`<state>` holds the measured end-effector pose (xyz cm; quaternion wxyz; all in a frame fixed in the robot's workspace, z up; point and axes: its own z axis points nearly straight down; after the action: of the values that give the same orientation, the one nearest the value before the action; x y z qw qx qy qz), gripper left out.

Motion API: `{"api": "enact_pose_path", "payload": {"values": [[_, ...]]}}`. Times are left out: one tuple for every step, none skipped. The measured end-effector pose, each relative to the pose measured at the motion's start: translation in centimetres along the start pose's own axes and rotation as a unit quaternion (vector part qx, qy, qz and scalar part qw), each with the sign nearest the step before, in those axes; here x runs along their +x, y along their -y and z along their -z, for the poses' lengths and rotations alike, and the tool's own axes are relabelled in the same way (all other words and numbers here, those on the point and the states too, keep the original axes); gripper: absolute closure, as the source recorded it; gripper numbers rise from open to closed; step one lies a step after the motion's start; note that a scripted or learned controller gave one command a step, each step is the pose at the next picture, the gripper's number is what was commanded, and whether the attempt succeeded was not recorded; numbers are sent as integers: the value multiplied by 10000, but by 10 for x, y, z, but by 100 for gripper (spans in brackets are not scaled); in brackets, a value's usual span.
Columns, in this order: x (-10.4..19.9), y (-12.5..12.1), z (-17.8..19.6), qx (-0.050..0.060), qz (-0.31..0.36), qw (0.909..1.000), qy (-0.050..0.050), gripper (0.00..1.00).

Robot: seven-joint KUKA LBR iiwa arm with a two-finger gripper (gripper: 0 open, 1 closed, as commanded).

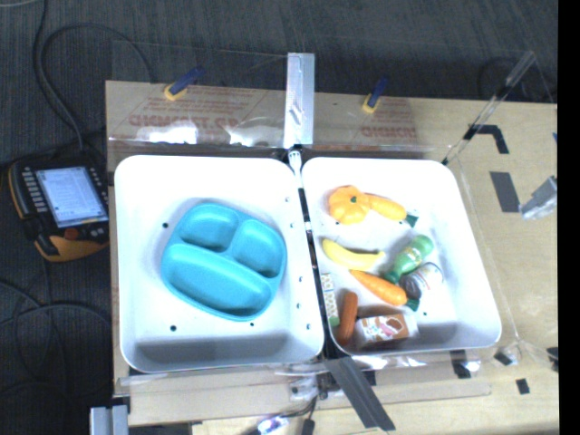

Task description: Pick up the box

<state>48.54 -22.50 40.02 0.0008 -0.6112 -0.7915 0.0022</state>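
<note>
From my console, the left bin [136, 243] held a blue sectioned tray [225, 259]. In the right bin [471, 270], the box [385, 326] lay against the near wall, touching what looked like a carrot [379, 286]. I would descend straight down, fingers straddling its short sides. The gripper's state I couldn't tell.

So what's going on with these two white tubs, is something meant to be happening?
Nothing is being handled at this moment. The right bin holds a heap of toy groceries: a small box near its front edge, a carrot, a banana, a green bottle and an orange-and-yellow toy. The left bin holds a blue divided tray. The job is to pick up the box, which lies untouched among the other items.
</note>
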Motion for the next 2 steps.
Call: {"api": "enact_pose_path", "payload": {"values": [[1,0,32,6,-1976,9803,-1,100],[0,-2,39,38,-1974,9803,10,100]]}}
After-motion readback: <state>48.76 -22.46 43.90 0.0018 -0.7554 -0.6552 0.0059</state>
